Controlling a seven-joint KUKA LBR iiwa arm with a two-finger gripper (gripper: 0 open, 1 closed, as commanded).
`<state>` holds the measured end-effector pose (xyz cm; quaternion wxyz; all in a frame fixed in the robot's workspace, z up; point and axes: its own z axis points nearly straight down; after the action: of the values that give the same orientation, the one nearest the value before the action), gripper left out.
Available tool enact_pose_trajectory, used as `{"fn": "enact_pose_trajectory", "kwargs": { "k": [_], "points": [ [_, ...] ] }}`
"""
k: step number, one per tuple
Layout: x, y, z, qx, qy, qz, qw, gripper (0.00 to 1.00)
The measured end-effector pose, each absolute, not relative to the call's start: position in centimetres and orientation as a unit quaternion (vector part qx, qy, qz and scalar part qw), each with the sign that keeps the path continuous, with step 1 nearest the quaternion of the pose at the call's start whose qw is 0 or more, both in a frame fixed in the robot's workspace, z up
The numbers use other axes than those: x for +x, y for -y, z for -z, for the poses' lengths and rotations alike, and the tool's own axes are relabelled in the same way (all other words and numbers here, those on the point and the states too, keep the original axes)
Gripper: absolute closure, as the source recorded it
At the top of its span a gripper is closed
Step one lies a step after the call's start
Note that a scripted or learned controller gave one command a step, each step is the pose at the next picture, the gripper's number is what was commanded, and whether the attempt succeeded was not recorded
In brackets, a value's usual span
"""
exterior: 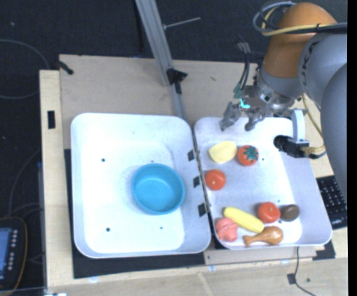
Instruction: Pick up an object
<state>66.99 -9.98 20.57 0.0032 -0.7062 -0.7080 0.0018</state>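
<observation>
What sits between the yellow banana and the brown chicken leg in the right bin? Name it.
Nothing sits there: in the camera view the yellow banana and the brown chicken leg lie almost touching, banana just above.

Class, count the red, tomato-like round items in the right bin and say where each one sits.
3. One tomato lies near the far end beside the yellow lemon; one sits by the bin's left wall; one lies near the front beside the brown item. None seems hidden.

robot lab — bench (116, 85) | white bins (98, 134) | loose cables (5, 91)
</observation>
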Motion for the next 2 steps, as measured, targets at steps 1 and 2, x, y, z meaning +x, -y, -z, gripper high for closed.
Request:
{"fn": "enact_pose_trajectory", "kwargs": {
  "k": [1, 2],
  "points": [
    [67.2, 10.0, -21.1, -0.706, 0.708, 0.0011, 0.0, 0.0],
    [66.5, 9.8, -15.1, -0.707, 0.707, -0.0024, 0.001, 0.0]
  ]
}}
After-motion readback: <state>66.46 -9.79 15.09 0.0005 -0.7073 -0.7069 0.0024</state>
